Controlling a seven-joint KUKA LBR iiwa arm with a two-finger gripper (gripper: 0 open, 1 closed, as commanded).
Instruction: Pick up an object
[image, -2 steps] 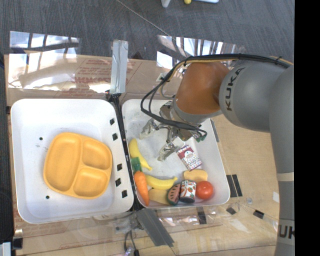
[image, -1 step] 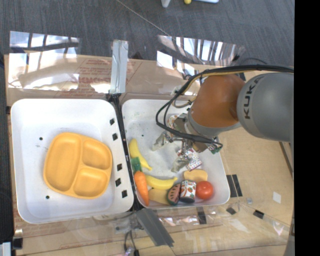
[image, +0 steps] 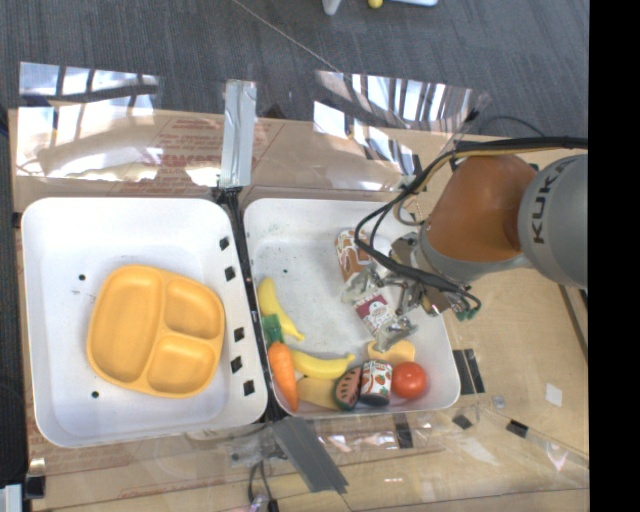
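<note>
The red-and-white packet (image: 374, 312) lies in the right bin (image: 300, 225), right of its centre, with its long axis running roughly from ten to four o'clock. The pincer (image: 408, 300) hangs just beside it, so the packet sits at about nine o'clock from the tip. The wrist and cables seem to hide the tip, so whether it is wide or narrow cannot be told. A tomato (image: 409, 380) rests at six o'clock from the packet, and the left bin holds a yellow tray (image: 155, 328).

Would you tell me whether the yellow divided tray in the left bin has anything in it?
Empty. The yellow tray lies flat in the left bin, and all three of its compartments show bare yellow plastic.
</note>
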